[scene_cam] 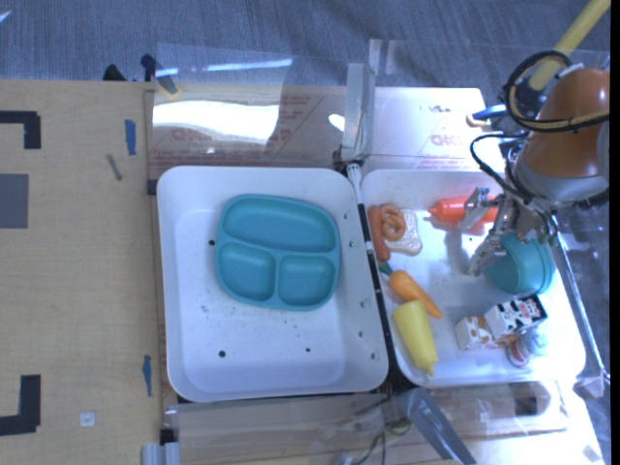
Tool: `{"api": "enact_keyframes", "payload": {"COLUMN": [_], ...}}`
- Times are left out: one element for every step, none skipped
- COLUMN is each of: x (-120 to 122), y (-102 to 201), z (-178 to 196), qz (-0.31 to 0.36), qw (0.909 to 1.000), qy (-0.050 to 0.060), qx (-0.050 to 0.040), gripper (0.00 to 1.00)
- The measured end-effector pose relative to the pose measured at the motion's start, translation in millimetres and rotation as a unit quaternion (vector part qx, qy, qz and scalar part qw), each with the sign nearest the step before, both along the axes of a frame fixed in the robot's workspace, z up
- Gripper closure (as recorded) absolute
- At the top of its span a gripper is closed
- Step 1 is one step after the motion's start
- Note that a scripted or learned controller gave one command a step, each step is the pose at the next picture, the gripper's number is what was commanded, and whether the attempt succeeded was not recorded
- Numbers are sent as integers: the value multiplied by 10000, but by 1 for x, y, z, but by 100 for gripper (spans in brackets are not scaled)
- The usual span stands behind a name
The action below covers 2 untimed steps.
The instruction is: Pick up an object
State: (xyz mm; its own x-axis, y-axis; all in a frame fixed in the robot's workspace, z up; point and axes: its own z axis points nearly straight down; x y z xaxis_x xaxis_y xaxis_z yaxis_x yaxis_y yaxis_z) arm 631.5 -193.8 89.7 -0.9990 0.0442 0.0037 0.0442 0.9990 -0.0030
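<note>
Over the right bin, near 3 o'clock, I see my pincer down low beside the teal cup. I cannot tell what it grips. I think I am reaching. Next I must close on the cup and lift.

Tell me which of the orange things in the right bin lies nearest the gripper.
The orange-red piece at the bin's far side, just left of the gripper. The carrot and pretzel lie farther left.

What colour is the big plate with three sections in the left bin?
The divided plate is teal blue, seen clearly in the camera view.
</note>
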Motion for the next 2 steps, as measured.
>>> {"api": "enact_keyframes", "payload": {"x": [-22,-21], "y": [24,24], "z": [0,0], "qz": [-130,-298], "qw": [9999,9995], "qy": [-73,-77], "qx": [7,14], "gripper": [0,0]}}
